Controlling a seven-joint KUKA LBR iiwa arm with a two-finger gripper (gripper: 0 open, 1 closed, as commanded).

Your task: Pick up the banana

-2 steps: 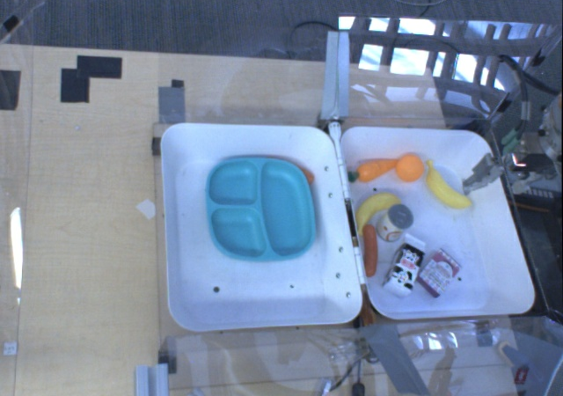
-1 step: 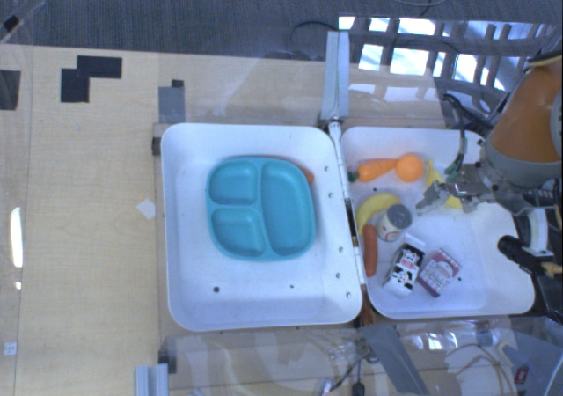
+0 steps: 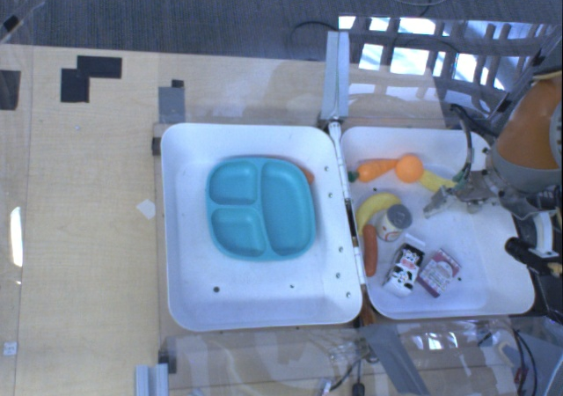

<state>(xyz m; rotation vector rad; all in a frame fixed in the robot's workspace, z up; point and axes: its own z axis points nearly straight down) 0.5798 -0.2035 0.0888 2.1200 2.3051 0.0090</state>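
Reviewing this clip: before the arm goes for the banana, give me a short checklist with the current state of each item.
1. Banana in sight, in the right bin near the divider: ok.
2. Top of the banana free of cover: ok; nothing lies over it.
3. Room around it: not ok; a small round can touches its lower end and a sausage lies just below.
4. Hand over the banana: not ok; it hangs to the right, with the can between.
5. Hand free of load: cannot tell; the fingers are too blurred to read.
6. Carrot and orange apart from the banana: ok, a gap shows.
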